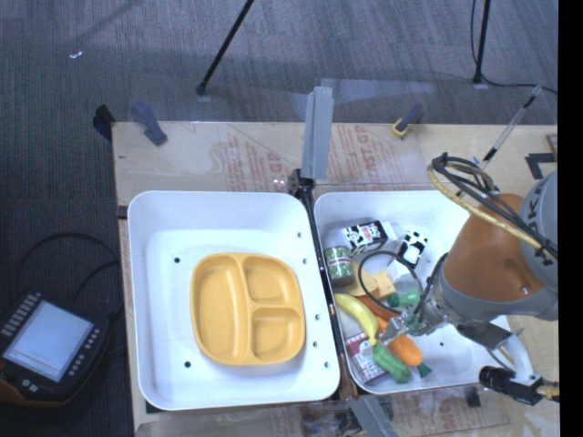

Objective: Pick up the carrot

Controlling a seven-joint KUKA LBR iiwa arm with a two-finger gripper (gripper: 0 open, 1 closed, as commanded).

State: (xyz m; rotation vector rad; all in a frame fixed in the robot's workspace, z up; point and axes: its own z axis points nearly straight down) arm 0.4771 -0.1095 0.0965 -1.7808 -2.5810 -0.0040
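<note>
Jaws [407,324] low in the right bin [437,200], over the pile; can't tell if they're parted or gripping anything. Carrot [407,350] lies just below them toward the bin's near wall, long axis roughly left-right, touching a green piece [392,363]. Banana [357,315] just left. Likely needs a short shift toward the near wall.
</note>
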